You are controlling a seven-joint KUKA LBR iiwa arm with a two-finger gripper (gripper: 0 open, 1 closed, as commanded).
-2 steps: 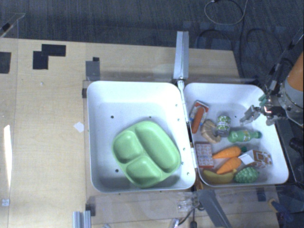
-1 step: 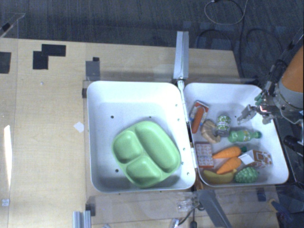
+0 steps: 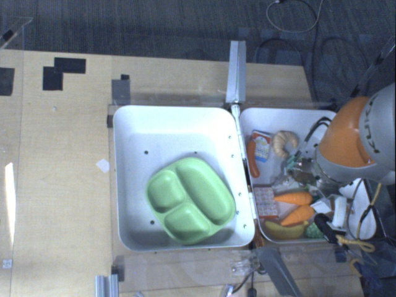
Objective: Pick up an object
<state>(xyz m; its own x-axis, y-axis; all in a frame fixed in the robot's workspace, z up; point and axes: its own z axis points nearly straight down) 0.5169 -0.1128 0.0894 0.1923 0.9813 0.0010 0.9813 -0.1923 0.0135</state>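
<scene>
The carrot (image 3: 293, 198) lies lengthwise left-right, beside the pincer (image 3: 301, 171), whose state I cannot tell.

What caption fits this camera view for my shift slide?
KUKA arm reaching into the right bin of toy food, carrots included; green divided plate lies in the left bin.

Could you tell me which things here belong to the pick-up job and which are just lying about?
For the job:
- tool
- carrots, banana and other toy food in the right bin

Lying about:
- green divided plate in the left bin
- cables on the floor
</scene>
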